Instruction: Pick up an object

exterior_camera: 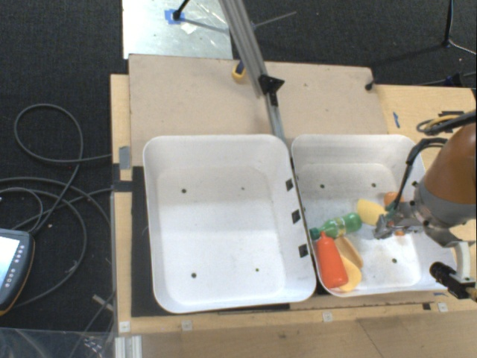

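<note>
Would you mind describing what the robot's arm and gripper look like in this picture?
The arm has a rounded orange band above a grey wrist section. A black cable loops along its side. The gripper is small, grey metal with dark parts, low over the right bin.

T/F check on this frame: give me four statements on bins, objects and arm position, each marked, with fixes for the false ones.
1. The orange carrot-shaped toy lies in the right bin. True.
2. The green toy lies in the left bin. False: it is in the right bin, just above the orange toy.
3. The gripper is over the right bin, beside the yellow object. True.
4. The arm reaches over the left bin. False: it is above the right bin.
</note>
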